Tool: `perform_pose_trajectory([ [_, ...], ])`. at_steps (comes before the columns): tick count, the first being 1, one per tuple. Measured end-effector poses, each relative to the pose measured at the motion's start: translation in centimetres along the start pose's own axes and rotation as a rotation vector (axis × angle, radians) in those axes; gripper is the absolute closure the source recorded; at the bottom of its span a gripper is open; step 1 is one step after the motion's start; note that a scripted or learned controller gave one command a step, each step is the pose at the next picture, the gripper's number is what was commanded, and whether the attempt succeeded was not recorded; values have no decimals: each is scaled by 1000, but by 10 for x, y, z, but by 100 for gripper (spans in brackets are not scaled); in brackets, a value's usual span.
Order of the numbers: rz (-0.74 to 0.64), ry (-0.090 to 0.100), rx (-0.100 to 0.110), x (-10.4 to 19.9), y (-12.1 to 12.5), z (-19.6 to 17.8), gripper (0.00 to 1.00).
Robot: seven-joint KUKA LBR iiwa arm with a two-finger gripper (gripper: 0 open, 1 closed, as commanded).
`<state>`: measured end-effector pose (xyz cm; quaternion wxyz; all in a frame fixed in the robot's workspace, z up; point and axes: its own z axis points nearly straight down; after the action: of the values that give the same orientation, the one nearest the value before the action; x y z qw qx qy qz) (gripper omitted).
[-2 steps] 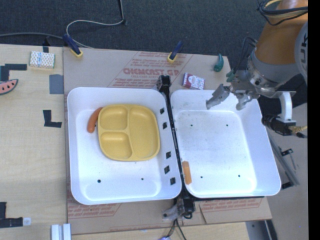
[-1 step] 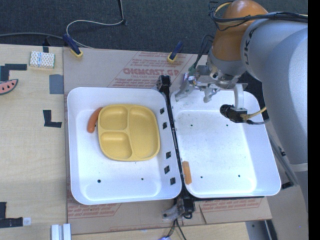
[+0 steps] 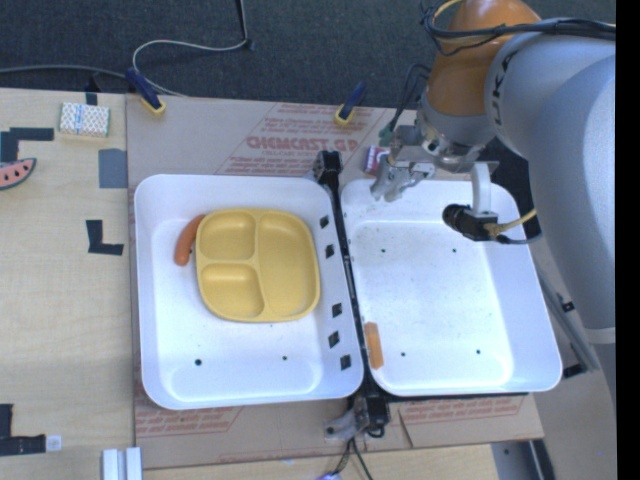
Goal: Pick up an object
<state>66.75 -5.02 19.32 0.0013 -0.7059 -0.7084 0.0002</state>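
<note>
A yellow divided plate (image 3: 257, 264) lies in the left bin (image 3: 170, 368). An orange sausage-shaped piece (image 3: 184, 241) rests against the plate's left edge. Another small orange piece (image 3: 373, 345) lies at the left wall of the right bin (image 3: 500, 368), near its front. My gripper (image 3: 392, 182) hangs over the far left corner of the right bin, fingers pointing down, well apart from the orange pieces and the plate. Nothing shows between its fingers.
A black divider with clips (image 3: 338, 268) runs between the two bins. A black cable connector (image 3: 470, 220) juts over the right bin's far right. Blue-yellow clamps (image 3: 350, 103) hold the cardboard at the back. A small patterned block (image 3: 84, 119) lies far left.
</note>
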Motion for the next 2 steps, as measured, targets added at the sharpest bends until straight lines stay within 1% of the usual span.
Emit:
perform_pose_trajectory([
  [1, 0, 0, 0, 0, 0, 0, 0],
  [2, -1, 2, 1, 1, 0, -9, 100],
])
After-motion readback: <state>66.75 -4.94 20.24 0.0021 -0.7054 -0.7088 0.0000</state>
